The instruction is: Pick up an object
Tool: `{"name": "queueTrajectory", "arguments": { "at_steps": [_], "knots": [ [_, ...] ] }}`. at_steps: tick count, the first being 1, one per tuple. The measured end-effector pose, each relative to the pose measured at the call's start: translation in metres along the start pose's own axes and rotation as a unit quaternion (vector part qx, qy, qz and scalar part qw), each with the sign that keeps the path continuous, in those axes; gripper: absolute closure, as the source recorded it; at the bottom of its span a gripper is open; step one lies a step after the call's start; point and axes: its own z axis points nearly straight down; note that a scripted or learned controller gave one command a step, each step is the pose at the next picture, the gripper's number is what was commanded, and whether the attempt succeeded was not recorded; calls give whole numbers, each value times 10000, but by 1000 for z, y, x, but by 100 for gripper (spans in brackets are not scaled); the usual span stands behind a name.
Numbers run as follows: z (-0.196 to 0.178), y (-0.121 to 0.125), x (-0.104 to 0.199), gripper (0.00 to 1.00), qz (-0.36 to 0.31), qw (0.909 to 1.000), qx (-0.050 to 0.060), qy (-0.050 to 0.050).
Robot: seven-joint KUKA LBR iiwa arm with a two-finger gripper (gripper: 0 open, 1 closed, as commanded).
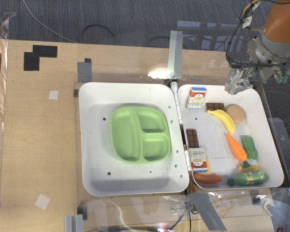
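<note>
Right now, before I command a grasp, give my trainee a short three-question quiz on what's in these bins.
1. True or false: the green tray lies in the left bin.
2. Which item touches the banana at its right?
A. the carrot
B. the round tan item
C. the green bottle
3. Fill in: the gripper hovers over the right bin's ____ corner in the image.

Key:
1. True.
2. B, the round tan item; the carrot and green bottle lie nearer the camera.
3. Upper right.
</note>
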Motion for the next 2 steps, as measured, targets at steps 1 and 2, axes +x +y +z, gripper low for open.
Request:
{"name": "queueTrajectory", "arguments": {
  "at_steps": [1, 2],
  "knots": [
    [-42, 90, -22, 100, 63, 10000, 11, -48],
    [-36, 131, -35, 100, 1227, 9924, 8, -19]
  ]
}}
